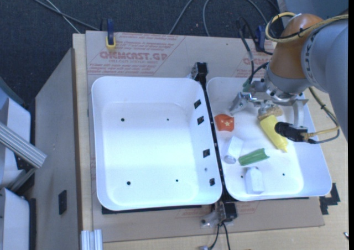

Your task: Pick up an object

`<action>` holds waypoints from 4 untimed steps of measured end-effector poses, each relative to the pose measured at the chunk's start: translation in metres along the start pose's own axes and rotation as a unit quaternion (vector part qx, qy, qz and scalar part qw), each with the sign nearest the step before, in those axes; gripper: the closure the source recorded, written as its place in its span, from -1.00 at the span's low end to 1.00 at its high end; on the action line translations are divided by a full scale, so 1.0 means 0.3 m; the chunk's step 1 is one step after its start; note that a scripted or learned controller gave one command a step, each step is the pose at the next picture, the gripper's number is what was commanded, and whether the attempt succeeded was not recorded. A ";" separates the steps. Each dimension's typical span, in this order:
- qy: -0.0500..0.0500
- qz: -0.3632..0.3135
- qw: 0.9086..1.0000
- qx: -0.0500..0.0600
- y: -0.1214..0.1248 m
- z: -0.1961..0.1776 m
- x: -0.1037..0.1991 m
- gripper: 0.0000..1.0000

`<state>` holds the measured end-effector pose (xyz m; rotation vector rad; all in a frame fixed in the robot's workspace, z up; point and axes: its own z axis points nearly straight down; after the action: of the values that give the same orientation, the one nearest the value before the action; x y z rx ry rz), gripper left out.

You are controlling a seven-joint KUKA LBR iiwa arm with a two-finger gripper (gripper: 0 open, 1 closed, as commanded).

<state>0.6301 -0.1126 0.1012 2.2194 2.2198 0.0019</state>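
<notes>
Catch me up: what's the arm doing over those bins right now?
The arm's gripper is down in the right bin, at the top end of a yellow object. Whether it has a grip can't be told. An orange piece, a green object and white items lie nearby. The left bin sits alongside.
</notes>
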 end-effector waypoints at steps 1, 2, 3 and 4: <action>0.001 0.002 1.000 0.002 -0.164 0.050 0.002 -1.00; 0.001 0.001 1.000 0.001 -0.240 0.047 0.042 -1.00; 0.001 0.002 1.000 0.003 -0.347 0.052 -0.041 -1.00; 0.000 -0.005 1.000 -0.008 0.017 -0.308 0.125 -1.00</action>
<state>0.6350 -0.0751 0.1934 2.2003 2.2221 0.0205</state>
